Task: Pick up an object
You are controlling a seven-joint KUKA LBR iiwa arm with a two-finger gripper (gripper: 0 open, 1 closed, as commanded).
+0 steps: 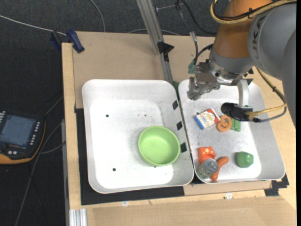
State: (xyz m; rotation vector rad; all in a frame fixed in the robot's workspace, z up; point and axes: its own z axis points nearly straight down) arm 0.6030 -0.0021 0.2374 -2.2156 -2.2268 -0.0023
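Note:
My gripper hangs over the back left part of the right bin, above bare floor and with nothing between its fingers. In front of it lies a small blue, white and orange carton. To the carton's right sit an orange ring-shaped piece and a small green piece. Near the bin's front lie an orange block, a round grey-lidded can, an orange carrot-like piece and a green rounded object.
The left bin holds a light green bowl at its front right. A metal pole rises behind the bins' shared wall. A handheld pendant lies off the bench at far left.

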